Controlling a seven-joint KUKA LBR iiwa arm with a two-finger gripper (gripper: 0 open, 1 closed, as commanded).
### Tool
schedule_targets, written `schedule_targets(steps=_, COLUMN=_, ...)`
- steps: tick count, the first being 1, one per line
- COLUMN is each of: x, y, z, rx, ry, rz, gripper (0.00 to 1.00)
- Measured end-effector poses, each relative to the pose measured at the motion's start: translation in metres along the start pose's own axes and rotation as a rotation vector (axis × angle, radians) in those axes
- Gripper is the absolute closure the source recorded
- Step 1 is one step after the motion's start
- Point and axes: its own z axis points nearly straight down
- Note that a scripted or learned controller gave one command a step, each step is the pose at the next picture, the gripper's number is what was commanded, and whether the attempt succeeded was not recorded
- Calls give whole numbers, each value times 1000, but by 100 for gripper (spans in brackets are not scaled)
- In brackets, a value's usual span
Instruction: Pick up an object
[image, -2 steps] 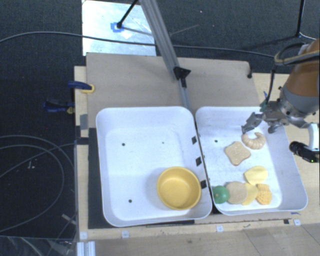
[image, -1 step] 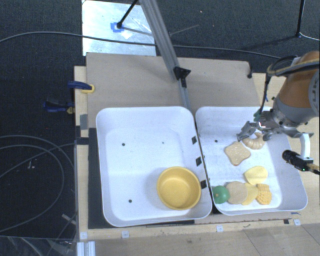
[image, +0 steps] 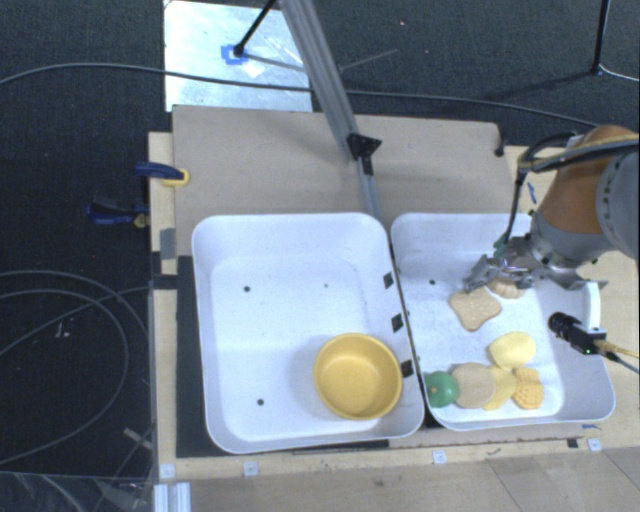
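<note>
Yellow bowl (image: 357, 375), left bin's (image: 230, 240) near edge; hand (image: 490, 275) over right bin's (image: 430, 235) toast piece (image: 475, 308), grip we cannot tell.

Counted two white bins (image: 300, 235), one yellow bowl (image: 357, 375), one green ball (image: 441, 387), and roughly six tan or yellow food pieces (image: 475, 308).

Tan flat counter (image: 300, 160) carries 2 shallow white plastic bins: left bin (image: 225, 245), right bin (image: 425, 235), rims touching. Blue-and-yellow clamp (image: 160, 173) on counter's left edge. Grey metal pole (image: 330, 85) slants across top. Black cables (image: 60, 320) on dark floor at left.
</note>
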Motion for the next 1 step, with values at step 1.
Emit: schedule_targets(steps=1, x=-1, y=3, z=-15, rx=-11, ry=-3, rz=0, gripper=100)
